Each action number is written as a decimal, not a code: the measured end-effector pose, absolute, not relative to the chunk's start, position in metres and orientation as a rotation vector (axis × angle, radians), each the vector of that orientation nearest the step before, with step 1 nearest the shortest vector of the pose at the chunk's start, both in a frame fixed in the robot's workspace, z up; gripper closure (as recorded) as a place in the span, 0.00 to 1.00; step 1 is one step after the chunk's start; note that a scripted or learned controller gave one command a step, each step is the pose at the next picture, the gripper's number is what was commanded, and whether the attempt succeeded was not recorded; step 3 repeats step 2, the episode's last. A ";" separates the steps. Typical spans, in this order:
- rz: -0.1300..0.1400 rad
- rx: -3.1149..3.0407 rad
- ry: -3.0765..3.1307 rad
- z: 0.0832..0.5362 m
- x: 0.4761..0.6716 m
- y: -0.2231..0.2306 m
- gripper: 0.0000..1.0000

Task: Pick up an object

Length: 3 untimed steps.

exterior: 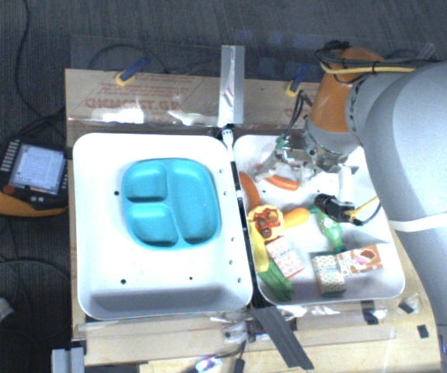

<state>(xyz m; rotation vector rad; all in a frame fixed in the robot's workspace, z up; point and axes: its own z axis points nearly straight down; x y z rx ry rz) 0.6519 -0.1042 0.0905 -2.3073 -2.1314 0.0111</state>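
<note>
Orange carrot (283,183) apparently just below the gripper (293,162)

The arm (410,138) is cut off by the right edge, and its bulk hides the far right corner of the right bin (394,286). The gripper (295,162) is a small blurred tangle of metal; its tips cannot be made out. The small boxes (340,269) near the front carry print too fine to read. The handheld screen (33,169) at far left shows only glare.
</note>
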 end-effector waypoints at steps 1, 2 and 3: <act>0.019 -2.305 -2.135 0.098 0.652 -0.105 1.00; 0.008 -2.191 -2.248 0.211 0.665 -0.059 1.00; 0.008 -2.191 -2.248 0.211 0.665 -0.059 1.00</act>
